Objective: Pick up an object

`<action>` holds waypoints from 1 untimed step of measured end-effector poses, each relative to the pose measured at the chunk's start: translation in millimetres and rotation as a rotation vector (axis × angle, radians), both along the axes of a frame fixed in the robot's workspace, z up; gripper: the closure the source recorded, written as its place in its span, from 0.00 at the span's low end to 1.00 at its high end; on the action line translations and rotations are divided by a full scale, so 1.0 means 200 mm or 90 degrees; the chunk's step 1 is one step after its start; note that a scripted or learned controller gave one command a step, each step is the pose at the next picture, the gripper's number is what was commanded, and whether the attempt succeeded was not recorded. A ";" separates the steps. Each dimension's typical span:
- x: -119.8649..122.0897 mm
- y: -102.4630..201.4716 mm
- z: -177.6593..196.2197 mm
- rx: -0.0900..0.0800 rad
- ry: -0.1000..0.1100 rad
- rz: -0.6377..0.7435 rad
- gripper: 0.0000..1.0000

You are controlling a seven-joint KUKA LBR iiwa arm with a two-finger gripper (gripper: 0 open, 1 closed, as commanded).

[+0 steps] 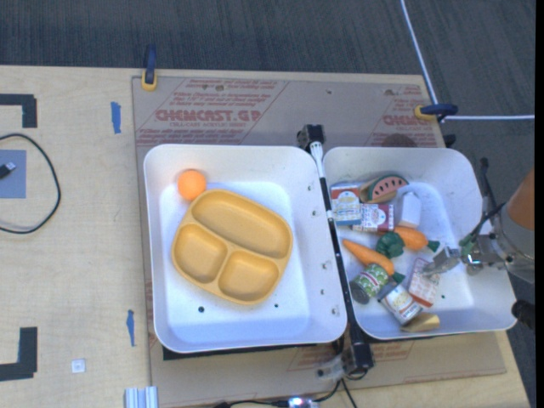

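The right bin [473, 179] holds several toy foods: a watermelon slice [385, 185], a small carton [367, 218], an orange carrot [367, 256], a green vegetable [390, 245], a green-labelled can [371, 281], a small jar [399, 303] and a white packet [422, 289]. My gripper [435, 263] reaches in from the right and sits low in this bin, just above the white packet and right of the green vegetable. Nothing is visibly lifted by it.
The left bin [157, 228] holds a yellow divided plate [231, 245] and an orange ball [192, 184] at its back left corner. A white curved object [427, 212] lies behind the gripper. Clamps and a cable run along the board's back edge.
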State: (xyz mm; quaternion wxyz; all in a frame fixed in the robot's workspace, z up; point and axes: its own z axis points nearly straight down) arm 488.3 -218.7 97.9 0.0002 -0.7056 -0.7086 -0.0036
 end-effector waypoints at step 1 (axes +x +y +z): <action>0.01 0.00 0.05 -0.002 -0.003 0.000 1.00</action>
